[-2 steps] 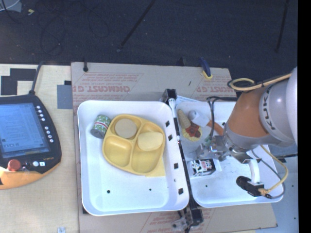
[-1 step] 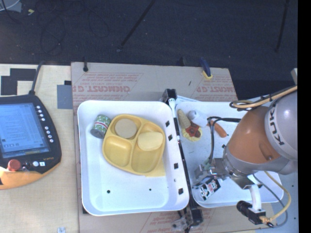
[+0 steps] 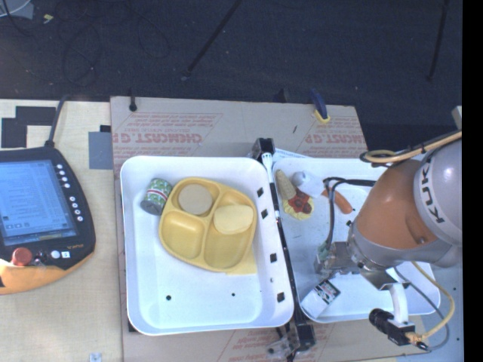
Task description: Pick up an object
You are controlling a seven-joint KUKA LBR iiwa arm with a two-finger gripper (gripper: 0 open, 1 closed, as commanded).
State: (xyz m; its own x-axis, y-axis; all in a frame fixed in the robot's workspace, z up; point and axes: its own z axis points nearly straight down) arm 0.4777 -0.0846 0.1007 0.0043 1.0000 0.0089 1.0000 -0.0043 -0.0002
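Aiming at the corn [image 3: 286,186] by the right bin's [image 3: 317,311] top-left corner, you should first recheck the gripper [image 3: 327,291] low over the near edge, its state untellable, then descend squarely over it.

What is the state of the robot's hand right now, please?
Hand: low over the right bin, under the arm; open or closed cannot be told.

- desk [image 3: 83,308] is a light wood-ish top
- cardboard sheet [image 3: 226,130] lying flat on it, printed side up
- two white bins sit on the cardboard, left bin [image 3: 196,308] touching right bin [image 3: 317,308]
- pendant [image 3: 41,210] at the left edge
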